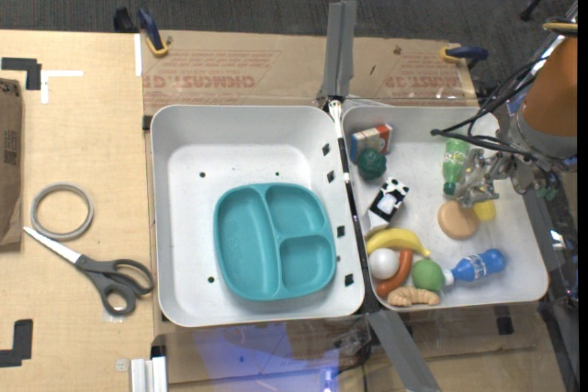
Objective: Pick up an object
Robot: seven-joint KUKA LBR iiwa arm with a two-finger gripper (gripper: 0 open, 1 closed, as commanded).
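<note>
Metal gripper (pixel 478 186) hovers in the right bin (pixel 514 289), just above the tan disc (pixel 457 220); jaw state unclear. Best descend squarely, avoiding the green bottle (pixel 455 162).

One fixed overhead camera looks slantwise down on both bins (pixel 175 197).

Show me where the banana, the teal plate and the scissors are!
banana (pixel 397 240), camera view, middle of its yellow curve.
teal plate (pixel 246 232), camera view, floor of its big compartment.
scissors (pixel 118 285), camera view, grey handle loops.
</note>
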